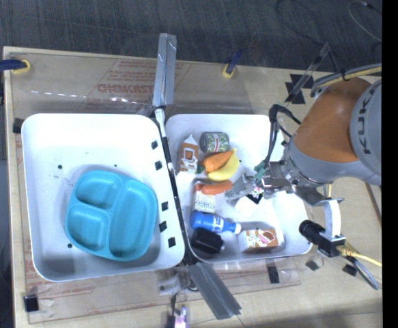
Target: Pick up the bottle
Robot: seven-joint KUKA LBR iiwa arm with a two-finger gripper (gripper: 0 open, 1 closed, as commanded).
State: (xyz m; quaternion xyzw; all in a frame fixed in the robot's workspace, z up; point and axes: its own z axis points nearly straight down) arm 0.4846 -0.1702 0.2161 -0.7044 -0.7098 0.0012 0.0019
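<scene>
The right bin (280, 125) holds the clutter; the gripper (248, 190) hovers mid-bin, and whether it is spread cannot be told. The bottle (214, 223) lies flat near the front wall, probably light, stiff and slippery; its blue body offers the best hold.

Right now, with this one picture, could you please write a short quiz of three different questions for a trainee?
1. True or false: the blue bottle lies in the same bin as the banana.
2. Which bin holds the teal divided plate: A left, B right?
3. Fill in: the can sits at the right bin's ___ end in this view.

Key: 1 true; 2 A; 3 top.
</scene>
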